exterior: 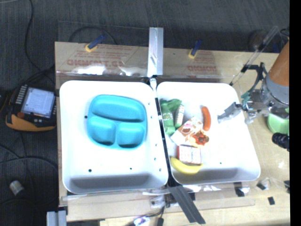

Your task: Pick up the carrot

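The gripper [233, 110] hangs over the right bin [244, 140] near its right rim, nothing between its fingers; whether they are spread I cannot tell. Just left lies the orange carrot [206, 117], beside a green packet [171, 113], food cartons and a banana [185, 166]. The left bin [75, 140] holds a blue divided tray [116, 120].

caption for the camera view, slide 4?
Gripper poised over the right bin, just right of the carrot; blue tray sits in the left bin.
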Tool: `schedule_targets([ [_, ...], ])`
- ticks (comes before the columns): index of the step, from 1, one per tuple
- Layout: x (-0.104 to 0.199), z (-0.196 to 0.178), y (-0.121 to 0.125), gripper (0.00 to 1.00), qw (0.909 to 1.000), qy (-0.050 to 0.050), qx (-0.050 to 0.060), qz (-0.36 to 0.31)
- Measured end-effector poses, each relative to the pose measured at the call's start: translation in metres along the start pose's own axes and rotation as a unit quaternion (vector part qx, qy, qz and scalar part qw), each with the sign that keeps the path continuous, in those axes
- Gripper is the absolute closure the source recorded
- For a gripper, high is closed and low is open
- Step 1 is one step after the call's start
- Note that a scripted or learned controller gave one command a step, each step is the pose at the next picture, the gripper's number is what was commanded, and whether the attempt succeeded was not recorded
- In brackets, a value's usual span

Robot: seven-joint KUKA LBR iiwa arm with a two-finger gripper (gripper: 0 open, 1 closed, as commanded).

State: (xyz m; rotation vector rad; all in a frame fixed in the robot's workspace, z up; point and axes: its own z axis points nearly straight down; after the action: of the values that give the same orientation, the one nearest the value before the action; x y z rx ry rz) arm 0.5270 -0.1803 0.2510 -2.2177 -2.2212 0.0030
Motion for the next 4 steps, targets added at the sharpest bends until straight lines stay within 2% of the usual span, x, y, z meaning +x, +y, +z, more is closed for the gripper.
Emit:
schedule_targets([
  [1,-0.001,0.162,0.073,0.0,0.9999,-0.003,-0.007,-0.01],
  [2,0.03,0.139,0.076,0.0,0.9953,-0.002,-0.001,-0.096],
  [3,-0.038,0.078,0.128,0.0,0.9934,-0.002,-0.002,-0.115],
  [4,0.022,0.163,0.142,0.0,0.9787,-0.003,0.001,-0.205],
])
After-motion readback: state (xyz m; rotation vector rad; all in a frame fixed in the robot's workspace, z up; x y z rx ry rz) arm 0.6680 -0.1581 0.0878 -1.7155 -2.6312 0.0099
